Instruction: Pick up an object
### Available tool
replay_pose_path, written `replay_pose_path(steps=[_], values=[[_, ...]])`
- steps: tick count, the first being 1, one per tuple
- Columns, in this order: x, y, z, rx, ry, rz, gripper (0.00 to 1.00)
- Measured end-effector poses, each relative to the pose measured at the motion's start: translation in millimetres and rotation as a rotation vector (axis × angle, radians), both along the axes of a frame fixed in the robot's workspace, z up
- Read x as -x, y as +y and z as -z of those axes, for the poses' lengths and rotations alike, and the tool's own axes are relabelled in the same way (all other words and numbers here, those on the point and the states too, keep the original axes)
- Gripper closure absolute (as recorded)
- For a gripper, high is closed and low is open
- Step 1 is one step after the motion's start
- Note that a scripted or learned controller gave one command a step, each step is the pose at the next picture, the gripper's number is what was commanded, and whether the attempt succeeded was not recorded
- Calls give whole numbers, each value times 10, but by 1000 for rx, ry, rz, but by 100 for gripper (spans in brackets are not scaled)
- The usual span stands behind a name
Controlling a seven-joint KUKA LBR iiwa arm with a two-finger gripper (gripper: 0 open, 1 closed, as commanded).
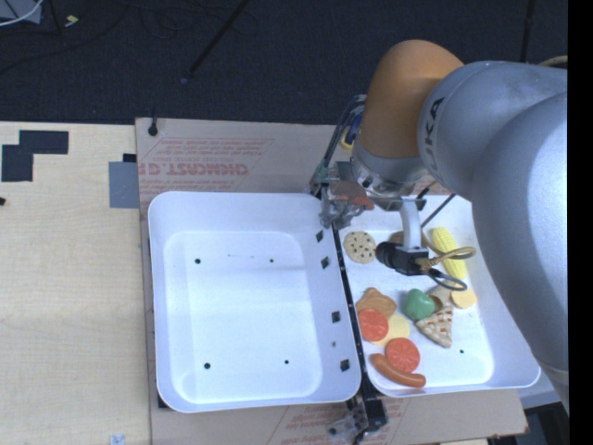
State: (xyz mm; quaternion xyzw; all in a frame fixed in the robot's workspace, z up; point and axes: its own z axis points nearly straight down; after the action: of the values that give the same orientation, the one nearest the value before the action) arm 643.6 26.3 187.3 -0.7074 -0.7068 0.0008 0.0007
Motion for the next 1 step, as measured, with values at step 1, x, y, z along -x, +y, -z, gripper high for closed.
replay_pose_path(steps=[1], values=[[0,106,0,0,0,-1,100]])
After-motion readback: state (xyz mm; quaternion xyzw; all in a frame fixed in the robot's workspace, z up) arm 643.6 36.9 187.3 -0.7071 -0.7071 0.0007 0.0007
